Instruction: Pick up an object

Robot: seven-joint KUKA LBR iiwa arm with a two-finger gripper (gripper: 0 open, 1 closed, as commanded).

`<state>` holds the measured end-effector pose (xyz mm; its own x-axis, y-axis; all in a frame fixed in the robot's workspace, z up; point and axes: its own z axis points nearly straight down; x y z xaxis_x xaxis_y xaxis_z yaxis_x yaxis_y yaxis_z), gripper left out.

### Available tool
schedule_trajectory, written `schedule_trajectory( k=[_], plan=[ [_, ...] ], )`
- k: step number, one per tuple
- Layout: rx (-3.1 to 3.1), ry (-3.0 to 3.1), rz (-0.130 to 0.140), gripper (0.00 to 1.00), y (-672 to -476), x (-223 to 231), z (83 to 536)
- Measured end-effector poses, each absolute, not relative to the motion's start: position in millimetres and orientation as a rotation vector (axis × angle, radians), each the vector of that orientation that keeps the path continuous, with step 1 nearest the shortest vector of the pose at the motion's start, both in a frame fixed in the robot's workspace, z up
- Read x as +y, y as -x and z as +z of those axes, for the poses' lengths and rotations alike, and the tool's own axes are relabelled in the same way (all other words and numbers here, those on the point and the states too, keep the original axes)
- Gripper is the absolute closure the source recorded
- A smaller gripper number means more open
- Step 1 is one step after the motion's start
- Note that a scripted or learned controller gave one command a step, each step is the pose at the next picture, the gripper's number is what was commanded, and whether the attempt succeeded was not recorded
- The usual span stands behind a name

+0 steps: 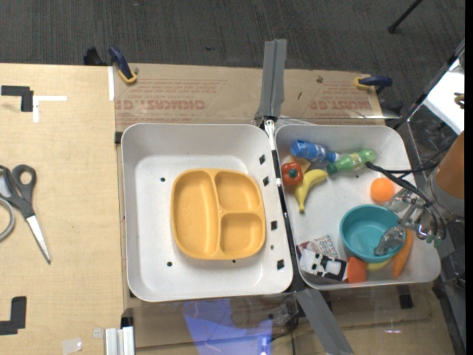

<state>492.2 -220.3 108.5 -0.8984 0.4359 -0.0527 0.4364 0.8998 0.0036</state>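
From above, the gripper point(395, 237) hangs at the right bin's point(336, 133) right side, its fingers dipping over the rim of a teal bowl point(363, 229); whether they are spread or closed, or grip anything, cannot be told. Around the bowl lie an orange ball point(382, 189), a carrot point(403, 254), a banana point(310, 185), a tomato point(292, 174) and two bottles. The left bin point(148, 220) holds a yellow divided plate point(219, 214).

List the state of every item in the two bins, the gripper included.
Yellow divided plate: flat, upright, in left bin.
Teal bowl: upright, in right bin.
Banana: lying flat.
Blue bottle: on its side.
Green bottle: on its side.
Orange ball: resting loose.
Gripper: at the bowl's rim.
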Motion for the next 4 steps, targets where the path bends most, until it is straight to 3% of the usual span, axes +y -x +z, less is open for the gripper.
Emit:
schedule_trajectory(
  k=[1, 2, 3, 4],
  plan=[
    [3.050, -0.683, -0.003, 0.00, -482.3, -197.8, 96.4],
    [3.078, -0.592, -0.002, 0.00, -479.5, -221.3, 93.7],
    [3.056, -0.586, -0.002, 1.00, -487.3, -220.4, 107.3],
    [3.034, -0.599, -0.006, 1.00, -491.0, -146.6, 114.6]
  ],
)
